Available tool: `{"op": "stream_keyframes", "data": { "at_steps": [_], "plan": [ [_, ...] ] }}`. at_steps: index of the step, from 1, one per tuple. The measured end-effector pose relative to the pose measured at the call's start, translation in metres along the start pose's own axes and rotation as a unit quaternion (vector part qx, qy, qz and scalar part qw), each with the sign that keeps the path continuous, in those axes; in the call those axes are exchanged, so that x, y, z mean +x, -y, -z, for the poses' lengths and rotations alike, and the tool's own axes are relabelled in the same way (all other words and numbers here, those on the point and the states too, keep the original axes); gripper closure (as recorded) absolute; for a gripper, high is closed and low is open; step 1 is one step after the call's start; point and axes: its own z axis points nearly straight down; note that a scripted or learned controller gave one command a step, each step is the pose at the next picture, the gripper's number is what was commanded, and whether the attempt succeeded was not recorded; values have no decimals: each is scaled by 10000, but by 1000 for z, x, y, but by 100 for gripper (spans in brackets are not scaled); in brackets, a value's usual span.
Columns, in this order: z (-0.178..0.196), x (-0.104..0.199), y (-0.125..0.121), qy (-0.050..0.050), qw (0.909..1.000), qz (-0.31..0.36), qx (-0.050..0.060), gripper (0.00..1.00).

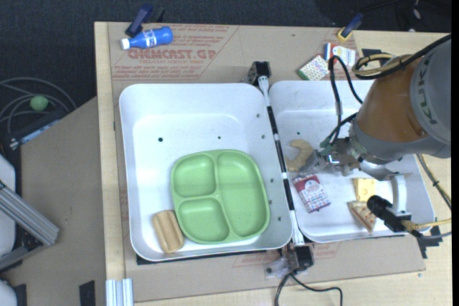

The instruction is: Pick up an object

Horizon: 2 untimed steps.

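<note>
My gripper point(332, 157) hangs low in the right bin point(315, 100), near its left middle, under the grey and orange arm point(391, 115). Just left of the gripper lies a tan curved piece point(301, 152), close to it or touching; I cannot tell which. A red and white packet point(312, 193) lies below the gripper, apart from it. To the right of it, a yellow block point(364, 188) and a brown wedge point(360, 215) rest near the bin's front. The arm hides the bin's right half.
The left bin point(143, 125) holds a green divided plate point(219, 195) and a tan ridged block point(167, 231) at its front left corner. A blue and white tube point(148, 38) lies on the bench behind the bins, and small cards point(315, 68) lie behind the right bin.
</note>
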Motion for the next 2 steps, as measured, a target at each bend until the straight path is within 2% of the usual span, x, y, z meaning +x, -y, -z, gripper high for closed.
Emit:
{"op": "stream_keyframes", "data": {
  "at_steps": [1, 2],
  "plan": [
    [-15, -2, -56, 3, 10000, -2, -7, 0],
    [-15, 1, -100, 4, 10000, 0, -10, 0]
  ]
}}
